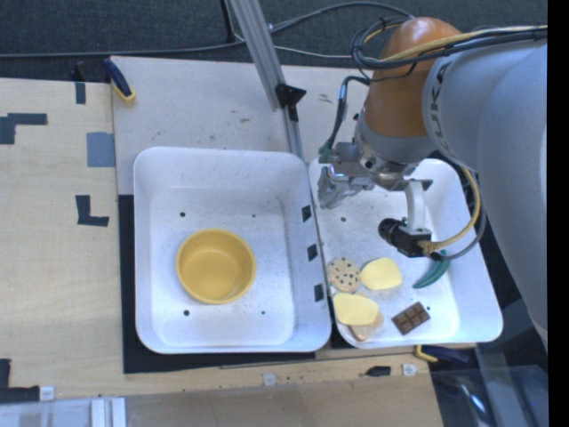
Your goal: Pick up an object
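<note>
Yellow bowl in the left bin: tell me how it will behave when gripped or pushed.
The yellow bowl looks like rigid plastic, probably light. It sits upright on its base, so a push would likely slide it across the left bin. Its thin rim suits pinching.

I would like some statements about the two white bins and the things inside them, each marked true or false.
1. The yellow bowl sits in the left bin. True.
2. The round cookie lies in the left bin. False: it lies in the right bin, near the dividing wall.
3. The brown chocolate piece lies in the right bin. True.
4. The gripper holds the yellow bowl. False: the gripper is over the right bin, away from the bowl.
5. The yellow bowl is tipped on its side. False: it stands upright, opening upward.
</note>
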Action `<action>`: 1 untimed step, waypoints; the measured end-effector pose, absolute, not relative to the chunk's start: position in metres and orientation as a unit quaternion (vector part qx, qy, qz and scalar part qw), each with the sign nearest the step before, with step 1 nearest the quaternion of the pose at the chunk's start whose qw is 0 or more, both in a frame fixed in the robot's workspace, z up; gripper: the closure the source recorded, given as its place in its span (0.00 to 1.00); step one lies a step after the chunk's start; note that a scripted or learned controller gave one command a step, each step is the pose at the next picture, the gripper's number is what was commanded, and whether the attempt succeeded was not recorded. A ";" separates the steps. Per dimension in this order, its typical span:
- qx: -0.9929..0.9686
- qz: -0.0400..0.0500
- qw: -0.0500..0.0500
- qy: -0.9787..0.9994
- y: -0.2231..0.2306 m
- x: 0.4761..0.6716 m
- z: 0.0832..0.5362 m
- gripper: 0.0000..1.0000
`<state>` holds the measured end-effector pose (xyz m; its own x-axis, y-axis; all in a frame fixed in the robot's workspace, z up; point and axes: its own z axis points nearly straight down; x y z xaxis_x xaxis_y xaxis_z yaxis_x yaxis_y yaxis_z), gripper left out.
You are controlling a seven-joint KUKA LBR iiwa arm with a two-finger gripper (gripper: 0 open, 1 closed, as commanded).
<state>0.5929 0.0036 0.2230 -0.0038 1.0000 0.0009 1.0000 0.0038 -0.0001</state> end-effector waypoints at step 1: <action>-0.706 0.000 0.001 -0.709 0.054 0.604 0.216 1.00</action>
<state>0.6041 0.0542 0.2164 -0.0044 1.0000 0.0009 1.0000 0.0044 -0.0013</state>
